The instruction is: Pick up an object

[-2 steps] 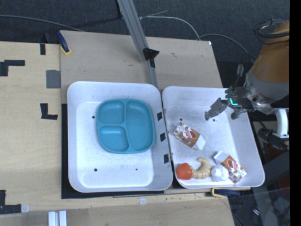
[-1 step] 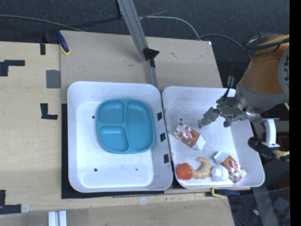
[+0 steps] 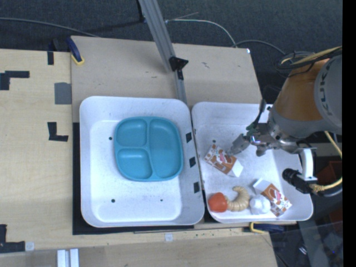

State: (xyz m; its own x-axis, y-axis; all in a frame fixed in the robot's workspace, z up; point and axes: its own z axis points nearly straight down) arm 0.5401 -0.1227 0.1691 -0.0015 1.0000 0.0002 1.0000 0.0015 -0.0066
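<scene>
The right bin [image 3: 222, 115] holds a small red-and-white carton [image 3: 221, 161] near its middle. Along its front edge lie a red tomato [image 3: 218, 202], a tan croissant [image 3: 241, 199], a white lump [image 3: 257, 206] and a second red-and-white carton [image 3: 275, 198]. My gripper [image 3: 250, 144] hangs over the right bin, just right of and above the middle carton, with its two dark fingers spread apart and nothing between them. The grey and orange arm [image 3: 303, 102] comes in from the right.
The left bin [image 3: 94, 166] carries a blue divided plate [image 3: 148, 148]. A grey metal post [image 3: 161, 32] slants down to the bins' back edge. Wooden bench surface lies to the left and behind. Cables run at the far right.
</scene>
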